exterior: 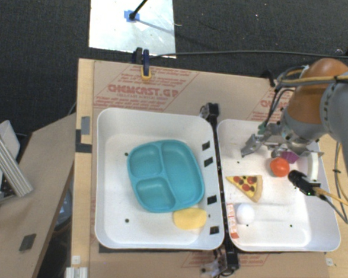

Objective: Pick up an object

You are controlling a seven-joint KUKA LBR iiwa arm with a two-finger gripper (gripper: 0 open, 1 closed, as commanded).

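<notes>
**A:** Where is the orange ball (pixel 279 167)?

**B:** It lies on the floor of the right bin (pixel 286 229), in the far half, toward the right side. The gripper (pixel 261 145) hangs just beside it, a little farther back and to the left in the picture. The ball itself lies free and uncovered.

**A:** Is the gripper spread or closed?

**B:** From this angle I cannot tell.

**A:** What is around the ball?

**B:** A small purple thing (pixel 290 156) lies just behind it, almost touching, at the edge of the grey arm (pixel 342 111). A toy pizza slice (pixel 246 185) lies flat in front of the gripper, left of the ball, with its point to the left. A white ball (pixel 245 214) is nearer to the front, close to the bin's left wall and well apart from the gripper.

**A:** And the other bin?

**B:** The left bin (pixel 110 160) bears a blue plate (pixel 165 175) with three compartments, lying a bit turned. A flat yellow piece (pixel 190 218) touches the plate's front edge. Both lie on the other side of the walls where the two bins meet, well apart from the gripper.
</notes>
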